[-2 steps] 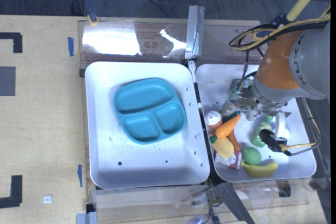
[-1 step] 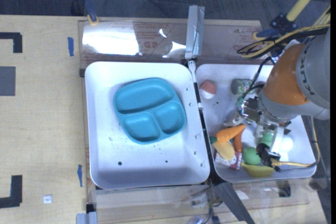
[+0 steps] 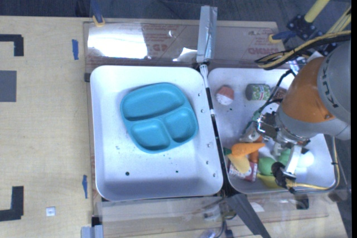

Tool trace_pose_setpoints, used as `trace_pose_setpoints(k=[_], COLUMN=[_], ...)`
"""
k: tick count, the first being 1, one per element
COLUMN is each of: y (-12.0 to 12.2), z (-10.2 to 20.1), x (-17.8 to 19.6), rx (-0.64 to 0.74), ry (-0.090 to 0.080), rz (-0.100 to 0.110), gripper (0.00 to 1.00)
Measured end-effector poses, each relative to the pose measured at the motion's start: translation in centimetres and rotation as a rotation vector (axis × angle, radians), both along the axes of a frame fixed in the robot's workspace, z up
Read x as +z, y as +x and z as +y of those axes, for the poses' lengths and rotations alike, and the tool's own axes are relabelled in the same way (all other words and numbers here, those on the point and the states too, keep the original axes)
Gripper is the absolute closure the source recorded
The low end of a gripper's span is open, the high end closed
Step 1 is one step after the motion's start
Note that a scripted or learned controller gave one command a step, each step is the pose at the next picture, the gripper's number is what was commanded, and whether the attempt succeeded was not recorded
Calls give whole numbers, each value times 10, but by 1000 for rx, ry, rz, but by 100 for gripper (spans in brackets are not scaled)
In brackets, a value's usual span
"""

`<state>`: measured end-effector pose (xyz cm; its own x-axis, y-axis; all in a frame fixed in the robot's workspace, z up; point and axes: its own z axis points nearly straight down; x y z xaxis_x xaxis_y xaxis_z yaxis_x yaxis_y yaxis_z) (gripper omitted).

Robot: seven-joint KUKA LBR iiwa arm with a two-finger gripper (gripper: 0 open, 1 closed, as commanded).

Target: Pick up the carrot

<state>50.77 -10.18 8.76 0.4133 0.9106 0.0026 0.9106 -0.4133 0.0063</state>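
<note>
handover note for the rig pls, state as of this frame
End effector: low in the right bin, over the toy pile. Whether its fingers are open or shut cannot be told from this view.
Carrot: lying in the right bin, at the pile's left side, just left of the end effector. Not seen between the fingers, so do not count it as grasped.
Nearby: yellow toy and green toy crowd the carrot.
Left bin: holds the blue divided plate.
Done: approach to the pile.
Left: grip the carrot, lift it clear.

Robotics lab, plywood bench [image 3: 39, 136] with tape marks, taped white bins [image 3: 106, 136], cables [image 3: 312, 44]
</note>
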Motion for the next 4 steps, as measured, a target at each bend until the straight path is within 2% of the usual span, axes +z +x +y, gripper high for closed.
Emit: trace_pose_setpoints(k=[1,2,4], y=[-25,-25,-25], z=[9,8,8], x=[0,0,1], rx=[283,333,704], ry=[-3,-4,-7], rz=[-3,-4,-2], gripper=[0,0,0])
